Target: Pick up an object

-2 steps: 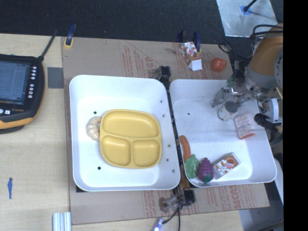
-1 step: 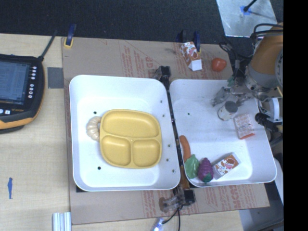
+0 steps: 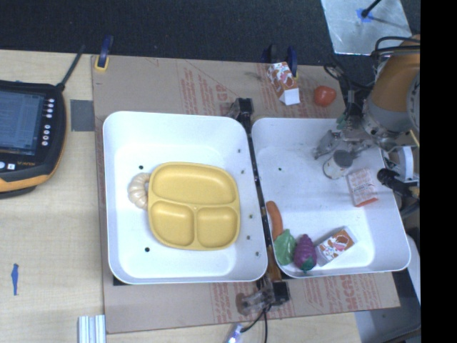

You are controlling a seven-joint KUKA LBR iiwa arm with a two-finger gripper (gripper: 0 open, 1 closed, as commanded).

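Note:
My gripper point(image 3: 343, 151) hangs over the far right part of the right bin point(image 3: 314, 191), its fingers spread open with nothing held between them. Just below it lies a small clear round object point(image 3: 334, 168), and a red and white packet point(image 3: 361, 187) lies to its right. At the bin's near edge sit an orange carrot-like piece point(image 3: 274, 219), a green piece point(image 3: 285, 247), purple grapes point(image 3: 305, 251) and a small carton point(image 3: 335, 245).
The left bin point(image 3: 128, 141) holds a yellow divided plate point(image 3: 193, 204) with a beige shell-like item point(image 3: 138, 189) at its left side. Behind the right bin, on the cardboard, stand a small carton point(image 3: 283, 81) and a red ball point(image 3: 325, 95). A control tablet point(image 3: 25, 134) lies far left.

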